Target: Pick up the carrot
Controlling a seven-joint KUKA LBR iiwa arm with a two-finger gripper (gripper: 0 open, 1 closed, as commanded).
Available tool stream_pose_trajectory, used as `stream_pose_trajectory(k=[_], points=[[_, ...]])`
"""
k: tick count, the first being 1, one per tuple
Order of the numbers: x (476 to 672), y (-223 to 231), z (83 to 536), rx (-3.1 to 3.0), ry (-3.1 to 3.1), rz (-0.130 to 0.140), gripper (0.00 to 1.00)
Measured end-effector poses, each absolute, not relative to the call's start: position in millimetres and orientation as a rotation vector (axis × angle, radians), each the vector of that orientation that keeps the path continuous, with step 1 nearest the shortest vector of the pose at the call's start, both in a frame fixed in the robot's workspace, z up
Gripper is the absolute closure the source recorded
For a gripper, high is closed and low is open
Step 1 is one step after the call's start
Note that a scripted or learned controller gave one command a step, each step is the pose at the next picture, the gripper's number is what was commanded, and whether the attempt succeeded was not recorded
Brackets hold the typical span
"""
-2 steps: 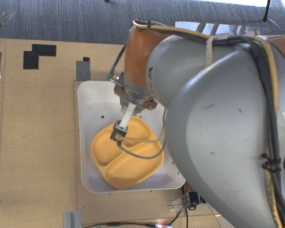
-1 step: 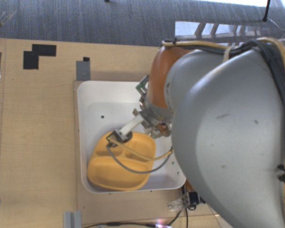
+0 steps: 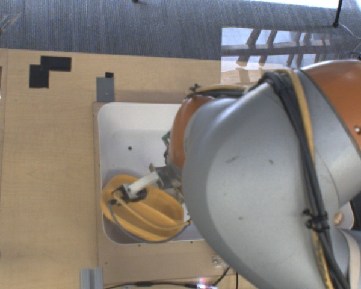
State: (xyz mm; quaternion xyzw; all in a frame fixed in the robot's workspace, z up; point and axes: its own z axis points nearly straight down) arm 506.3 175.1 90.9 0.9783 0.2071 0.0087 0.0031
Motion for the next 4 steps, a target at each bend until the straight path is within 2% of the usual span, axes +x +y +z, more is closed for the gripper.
stream_pose_trajectory(k=[1, 2, 3, 4], points=[[494.4, 145, 92, 2.801, 1.413, 0.038, 1.00], [493.9, 137, 92, 2.460, 1.939, 0.029, 1.00], [491.3, 217, 93, 2.323, 2.104, 0.023, 1.00], [492.6, 207, 92, 2.345, 2.085, 0.036, 1.00]])
